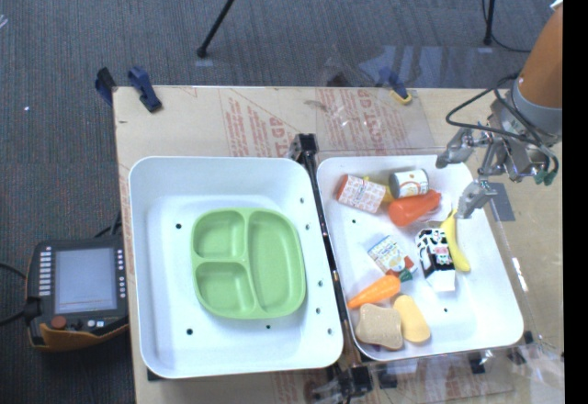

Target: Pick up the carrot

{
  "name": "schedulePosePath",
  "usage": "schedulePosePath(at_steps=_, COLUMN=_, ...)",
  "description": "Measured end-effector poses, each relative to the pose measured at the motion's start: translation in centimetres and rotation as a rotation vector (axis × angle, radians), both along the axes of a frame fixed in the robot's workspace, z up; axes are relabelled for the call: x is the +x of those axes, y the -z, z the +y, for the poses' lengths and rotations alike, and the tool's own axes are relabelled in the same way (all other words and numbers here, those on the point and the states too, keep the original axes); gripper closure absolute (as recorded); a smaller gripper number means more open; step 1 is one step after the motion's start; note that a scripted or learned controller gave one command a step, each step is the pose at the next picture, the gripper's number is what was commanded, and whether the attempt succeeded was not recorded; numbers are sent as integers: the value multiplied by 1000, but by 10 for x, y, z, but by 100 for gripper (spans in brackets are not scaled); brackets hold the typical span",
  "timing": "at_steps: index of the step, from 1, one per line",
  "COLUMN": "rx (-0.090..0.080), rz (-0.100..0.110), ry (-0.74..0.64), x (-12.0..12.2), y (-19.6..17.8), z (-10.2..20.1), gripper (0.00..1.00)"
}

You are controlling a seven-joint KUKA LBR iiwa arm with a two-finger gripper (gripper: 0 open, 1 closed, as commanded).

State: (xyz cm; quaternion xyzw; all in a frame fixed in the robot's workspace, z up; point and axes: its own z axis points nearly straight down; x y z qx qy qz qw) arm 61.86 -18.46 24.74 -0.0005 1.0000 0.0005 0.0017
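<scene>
The gripper (470, 180) hangs open and empty over the right bin's (487, 301) upper right corner. Below it lie a banana (454, 244), a cow-print carton (435, 257), a can (409, 183), an orange pepper (415, 207), two small packets whose print is unreadable, bread and a bun. The carrot (376, 291) lies near the bin's lower left, slanting, its green end up-right. The left bin (156, 209) holds a green divided plate (248, 263).
</scene>
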Motion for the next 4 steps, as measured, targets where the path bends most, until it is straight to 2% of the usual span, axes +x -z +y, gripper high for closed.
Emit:
schedulePosePath(at_steps=1, rx=2, rz=8, ry=291, x=-72, y=78, z=66, gripper=0)
schedulePosePath(at_steps=2, rx=2, rz=-6, ry=254, x=-113, y=155, z=87, gripper=0)
schedulePosePath(at_steps=3, rx=0, rz=-10, ry=381, x=-106, y=155, z=99, gripper=0)
schedulePosePath(at_steps=4, rx=1, rz=-10, ry=374, x=-105, y=145, z=101, gripper=100)
